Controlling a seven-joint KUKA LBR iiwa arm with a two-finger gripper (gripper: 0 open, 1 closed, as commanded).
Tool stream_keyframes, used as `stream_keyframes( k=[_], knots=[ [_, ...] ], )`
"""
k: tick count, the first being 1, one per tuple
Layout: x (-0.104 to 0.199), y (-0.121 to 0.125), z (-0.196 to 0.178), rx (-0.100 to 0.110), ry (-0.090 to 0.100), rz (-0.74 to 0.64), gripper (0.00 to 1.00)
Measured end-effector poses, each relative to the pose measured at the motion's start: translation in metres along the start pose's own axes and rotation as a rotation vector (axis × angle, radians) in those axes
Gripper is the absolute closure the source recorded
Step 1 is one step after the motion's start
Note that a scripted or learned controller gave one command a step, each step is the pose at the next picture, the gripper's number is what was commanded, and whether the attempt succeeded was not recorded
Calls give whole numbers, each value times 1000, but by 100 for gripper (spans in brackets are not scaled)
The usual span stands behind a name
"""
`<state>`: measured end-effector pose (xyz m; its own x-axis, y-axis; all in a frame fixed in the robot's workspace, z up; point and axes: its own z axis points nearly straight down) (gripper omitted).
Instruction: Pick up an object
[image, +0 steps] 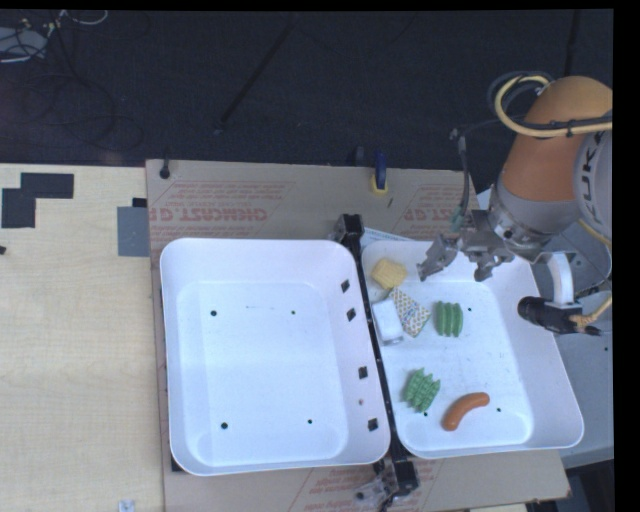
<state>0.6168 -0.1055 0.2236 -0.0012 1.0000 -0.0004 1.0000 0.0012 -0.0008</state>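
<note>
Grey arm with orange band (555, 130) reaching in from the right, wrist over the far right part of the right shallow white plastic bin (540, 400). Claw (462, 258) hanging above the far edge of that bin, its two dark fingers spread apart, released, nothing between them.

Candidate objects, all lying in the right bin:
- Yellow blocky piece (389, 273), near the far left corner, just left of the claw and apart from it.
- White cloth-like piece with a dotted pattern (411, 313), just nearer than the yellow piece, close to the left wall.
- Small white block (386, 322), touching or nearly touching the patterned piece on its left, against the left wall.
- Small green ridged object (449, 319), just right of the patterned piece, near the bin's middle.
- Larger green knobbly object (421, 389), toward the near left part of the bin.
- Orange sausage-shaped object (465, 410), near the near edge, just right of the knobbly green one, not touching it.

Left shallow white plastic bin (190, 300) side by side with the right one, a row of black clips (362, 372) along the shared edge. Both bins resting on a brown cardboard sheet (250, 200) on the light wooden desk (70, 350).
</note>
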Motion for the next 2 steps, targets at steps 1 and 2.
stream_keyframes(
  k=[1, 2],
  knots=[
    [-67, -70, 72, 12, 1, 8, 0],
    [-108, -26, 135, -1, 2, 1, 0]
  ],
)
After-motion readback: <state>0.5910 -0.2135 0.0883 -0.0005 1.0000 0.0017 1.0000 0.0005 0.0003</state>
